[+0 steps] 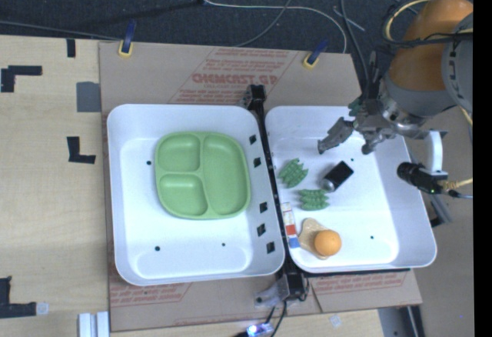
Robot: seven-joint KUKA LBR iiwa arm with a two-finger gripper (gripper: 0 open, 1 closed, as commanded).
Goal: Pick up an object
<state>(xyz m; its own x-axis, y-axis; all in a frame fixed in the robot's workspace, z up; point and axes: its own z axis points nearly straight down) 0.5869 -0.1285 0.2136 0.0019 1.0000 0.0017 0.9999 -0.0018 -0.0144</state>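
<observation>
The gripper (352, 138) hung open and empty above the right bin (384, 239), and needed to centre over the black block (337, 174) before descending.

gripper (352, 140) spread over right bin (384, 247) – empty-handed

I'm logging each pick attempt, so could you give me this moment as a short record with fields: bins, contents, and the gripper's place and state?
left bin: holds a green divided plate
right bin: holds two green leafy pieces, a small black object, an orange ball resting against a tan item, and a small red-white-blue item near the left wall
gripper: over the right bin's upper part, fingers spread, nothing between them
nearest item to gripper: the small black object, apart from it
pick: not yet made
</observation>
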